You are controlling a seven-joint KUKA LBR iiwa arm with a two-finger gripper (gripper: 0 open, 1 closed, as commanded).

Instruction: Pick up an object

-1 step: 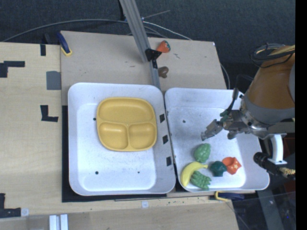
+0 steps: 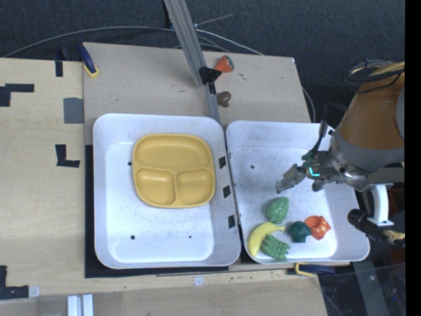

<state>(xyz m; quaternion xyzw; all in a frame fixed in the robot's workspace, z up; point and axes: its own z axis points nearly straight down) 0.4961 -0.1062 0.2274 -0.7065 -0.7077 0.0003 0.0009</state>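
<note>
Camera view: seen from above at a slant, with the arm (image 2: 371,120) cut off at the right edge, so only the orange band and grey wrist show. Hard to make out at the gripper (image 2: 299,176): one dark finger juts left and downward, a small teal light glows just behind it, but the other finger blurs into the wrist body, so cannot tell whether wide or narrow. Nothing visibly between the fingers. Reaches in from the right, wrist bent over the right bin (image 2: 263,133), gripper hanging above bare white floor near the bin's middle.

Below it, clustered in the near part of that bin: a green leafy toy (image 2: 277,209) just under the gripper tip, a yellow banana (image 2: 258,234) touching a green bumpy piece (image 2: 275,247), a dark teal lump (image 2: 298,231) and an orange-red piece (image 2: 318,226) just beside it. Exact kinds too small to name.

In the left bin (image 2: 105,176), a yellow compartment tray (image 2: 174,170) lying flat.
</note>
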